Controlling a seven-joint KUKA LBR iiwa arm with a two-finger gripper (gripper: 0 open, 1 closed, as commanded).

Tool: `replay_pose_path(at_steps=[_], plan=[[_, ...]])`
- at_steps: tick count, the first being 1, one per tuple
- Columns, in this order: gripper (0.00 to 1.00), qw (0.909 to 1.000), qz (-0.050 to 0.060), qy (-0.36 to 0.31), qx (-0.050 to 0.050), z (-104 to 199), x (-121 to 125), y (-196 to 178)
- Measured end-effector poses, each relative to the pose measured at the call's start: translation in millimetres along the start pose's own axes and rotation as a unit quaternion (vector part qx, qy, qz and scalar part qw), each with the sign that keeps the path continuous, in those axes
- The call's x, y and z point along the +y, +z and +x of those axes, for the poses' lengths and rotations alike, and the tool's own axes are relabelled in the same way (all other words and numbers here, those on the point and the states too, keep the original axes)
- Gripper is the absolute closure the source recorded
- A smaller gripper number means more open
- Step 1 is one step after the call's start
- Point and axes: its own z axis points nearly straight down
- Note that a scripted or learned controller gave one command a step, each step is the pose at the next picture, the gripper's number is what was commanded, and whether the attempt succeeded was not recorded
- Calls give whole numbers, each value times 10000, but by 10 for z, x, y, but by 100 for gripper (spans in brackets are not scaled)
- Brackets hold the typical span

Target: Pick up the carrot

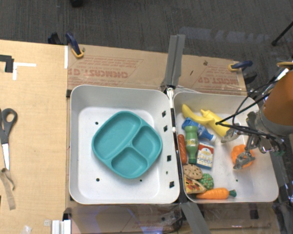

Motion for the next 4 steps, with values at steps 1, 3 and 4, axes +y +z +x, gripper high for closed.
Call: replay_pose_path(at_steps=[1, 3, 4], plan=[[0, 9986, -1, -532, 4, 182, -110, -8], [100, 9983, -7, -588, -16, 346, -80, -102], [100, 9778, -14, -2097, 10, 662, 79, -22]])
